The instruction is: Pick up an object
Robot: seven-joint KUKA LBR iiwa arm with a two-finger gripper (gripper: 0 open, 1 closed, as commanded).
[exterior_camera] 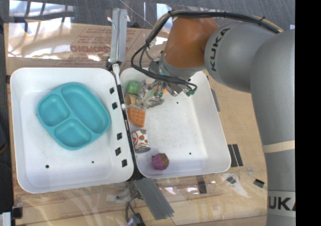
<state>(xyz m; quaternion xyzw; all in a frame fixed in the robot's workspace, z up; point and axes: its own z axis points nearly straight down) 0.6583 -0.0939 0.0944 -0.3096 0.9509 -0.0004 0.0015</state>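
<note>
Far left of the gripper [150, 95], the left bin [20, 119] holds a smooth turquoise plate [73, 114] with three rounded compartments. Just left of the gripper sits a small green block [133, 87], touching or nearly so. Below it lies an orange waffle-textured square [136, 116], then a patterned little cup [141, 141] on its side, and a purple ridged piece [160, 161] further down the right bin [200, 134]. Fingers open or closed? Cannot tell, metal clutter hides them.
</note>
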